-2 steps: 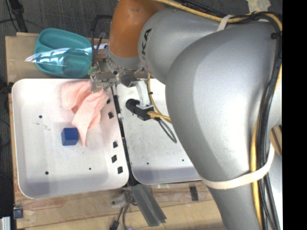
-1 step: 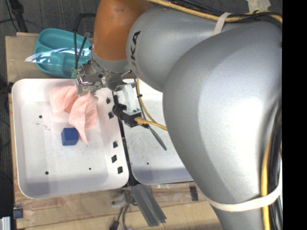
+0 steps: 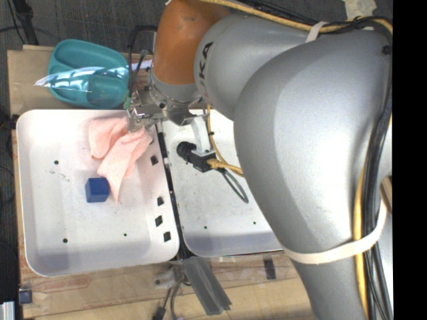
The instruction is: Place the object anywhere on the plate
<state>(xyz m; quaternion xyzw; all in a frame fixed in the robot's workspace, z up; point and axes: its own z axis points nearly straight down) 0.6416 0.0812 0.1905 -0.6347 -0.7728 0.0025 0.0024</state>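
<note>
At the far left, on the table just beyond the left bin's (image 3: pixel 40 245) back corner, sits the teal plate (image 3: pixel 73 55), with a crinkled clear wrapper (image 3: pixel 80 80) lying across its near side. Inside that bin a blue cube (image 3: pixel 97 190) rests against the lower edge of a pink cloth (image 3: pixel 119 153), which trails from there up toward the bin's back right corner. The gripper (image 3: pixel 138 114) is right at the cloth's top end, so the cloth looks to be the thing to move. Whether the gripper is closed on it or merely touching cannot be told from this angle.

The risks, as I judge them: a thin pinch on limp fabric could slip as it lifts. The hanging tail could drag the cube along or catch on the bin's rim on the way to the plate. The wrapper could be pushed off or keep the cloth from settling on the plate.

To the right lies the right bin (image 3: pixel 220 235), much of it hidden under the bulky grey arm (image 3: pixel 300 112), which also blocks sight of the wrist.
</note>
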